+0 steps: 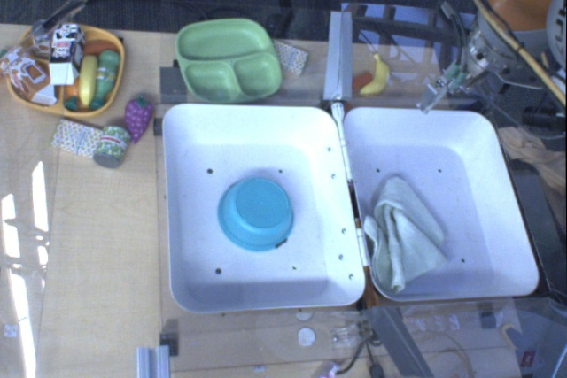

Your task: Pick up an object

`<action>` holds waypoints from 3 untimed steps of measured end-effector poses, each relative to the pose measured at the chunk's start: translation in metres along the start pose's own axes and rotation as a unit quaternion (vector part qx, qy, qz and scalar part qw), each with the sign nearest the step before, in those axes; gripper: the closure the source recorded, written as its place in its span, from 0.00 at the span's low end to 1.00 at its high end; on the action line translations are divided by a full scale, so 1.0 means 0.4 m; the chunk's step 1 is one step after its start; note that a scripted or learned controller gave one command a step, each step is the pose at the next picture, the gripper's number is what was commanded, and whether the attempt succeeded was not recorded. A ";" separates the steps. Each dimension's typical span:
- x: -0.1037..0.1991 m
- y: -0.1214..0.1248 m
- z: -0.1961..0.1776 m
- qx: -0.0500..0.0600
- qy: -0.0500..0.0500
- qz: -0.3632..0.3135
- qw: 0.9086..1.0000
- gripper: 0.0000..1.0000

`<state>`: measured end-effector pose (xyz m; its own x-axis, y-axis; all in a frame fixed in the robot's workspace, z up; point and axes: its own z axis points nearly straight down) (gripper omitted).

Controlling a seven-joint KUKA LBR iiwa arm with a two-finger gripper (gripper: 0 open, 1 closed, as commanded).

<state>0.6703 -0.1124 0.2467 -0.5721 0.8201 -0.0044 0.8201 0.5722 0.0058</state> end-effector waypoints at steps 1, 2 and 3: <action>0.001 0.007 -0.031 -0.003 -0.002 -0.002 1.000 1.00; 0.011 0.007 0.014 0.000 0.000 0.037 0.999 1.00; -0.028 -0.028 -0.005 0.001 0.000 -0.022 1.000 1.00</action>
<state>0.6677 -0.1280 0.2488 -0.6081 0.7938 -0.0048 0.7938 0.6081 0.0044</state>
